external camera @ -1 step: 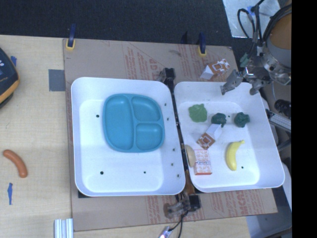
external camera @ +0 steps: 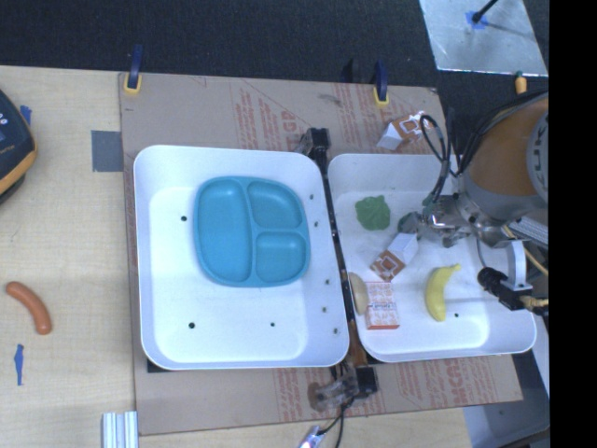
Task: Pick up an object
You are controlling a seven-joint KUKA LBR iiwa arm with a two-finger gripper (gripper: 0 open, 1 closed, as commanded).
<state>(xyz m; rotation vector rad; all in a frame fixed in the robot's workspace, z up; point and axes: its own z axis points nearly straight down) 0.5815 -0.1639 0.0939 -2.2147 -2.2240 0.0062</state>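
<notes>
The right bin (external camera: 485,342) holds a green lump (external camera: 373,213), a yellow banana (external camera: 438,290), a red-and-white packet (external camera: 381,304), a beige piece (external camera: 358,293) by the left wall and a small brown-and-white packet (external camera: 393,259). My gripper (external camera: 418,224) hangs low over the middle of this bin, just right of the green lump and directly above the small packet's upper end. Whether it touches that packet is unclear. The grey arm with its orange band (external camera: 508,147) comes in from the right.
The left bin (external camera: 159,250) carries a blue divided plate (external camera: 252,230). A sausage (external camera: 30,306) lies on the wooden bench at far left, near a black-and-yellow device (external camera: 11,143). Cables (external camera: 438,147) trail over the right bin's back edge.
</notes>
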